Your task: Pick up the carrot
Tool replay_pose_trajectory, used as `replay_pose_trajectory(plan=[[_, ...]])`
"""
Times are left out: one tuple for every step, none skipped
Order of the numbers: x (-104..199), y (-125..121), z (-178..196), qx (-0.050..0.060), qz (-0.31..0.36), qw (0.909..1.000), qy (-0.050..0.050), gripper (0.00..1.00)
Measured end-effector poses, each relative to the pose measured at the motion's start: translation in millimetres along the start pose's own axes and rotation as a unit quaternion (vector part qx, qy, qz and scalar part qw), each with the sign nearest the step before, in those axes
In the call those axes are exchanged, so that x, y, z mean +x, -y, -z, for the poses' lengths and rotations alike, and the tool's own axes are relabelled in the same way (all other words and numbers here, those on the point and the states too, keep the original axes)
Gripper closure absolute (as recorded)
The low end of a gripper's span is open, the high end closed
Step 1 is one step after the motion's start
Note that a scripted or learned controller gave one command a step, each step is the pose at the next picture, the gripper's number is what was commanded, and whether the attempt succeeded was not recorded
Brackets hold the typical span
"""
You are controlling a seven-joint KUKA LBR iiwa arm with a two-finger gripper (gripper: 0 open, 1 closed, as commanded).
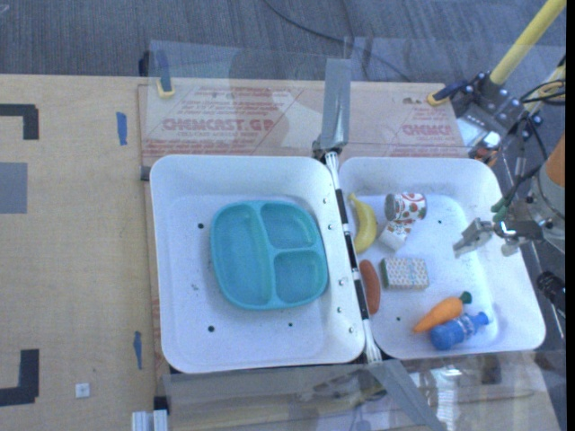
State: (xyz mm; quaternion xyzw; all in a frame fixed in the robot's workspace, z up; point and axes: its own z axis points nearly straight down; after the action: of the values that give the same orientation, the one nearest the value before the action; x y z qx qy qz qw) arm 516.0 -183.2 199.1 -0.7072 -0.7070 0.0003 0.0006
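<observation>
Camera view, looking down on the counter (72, 268): two shallow white bins lie side by side. The left bin (180, 330) holds a teal divided plate (268, 254) near its centre. In the right bin (512, 330), the carrot (438, 313) lies at about 5 o'clock, orange with a green top, touching a blue bottle (460, 329) just below it. A banana (364, 223) lies at 10 o'clock along the dividing wall, a red sausage (369, 285) at 8 o'clock, a spotted mug (402, 215) at 12 o'clock, and a patterned box (405, 273) near the centre. The end effector (476, 238) hangs at 3 o'clock over the bin's right side, well apart from the carrot; whether its fingers are parted cannot be told.
</observation>
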Motion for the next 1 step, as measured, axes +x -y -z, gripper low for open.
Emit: replay_pose_trajectory(plan=[[-3.8, 33.5, -86.7, 0.0, -0.078, 0.997, 0.0, 0.0]])
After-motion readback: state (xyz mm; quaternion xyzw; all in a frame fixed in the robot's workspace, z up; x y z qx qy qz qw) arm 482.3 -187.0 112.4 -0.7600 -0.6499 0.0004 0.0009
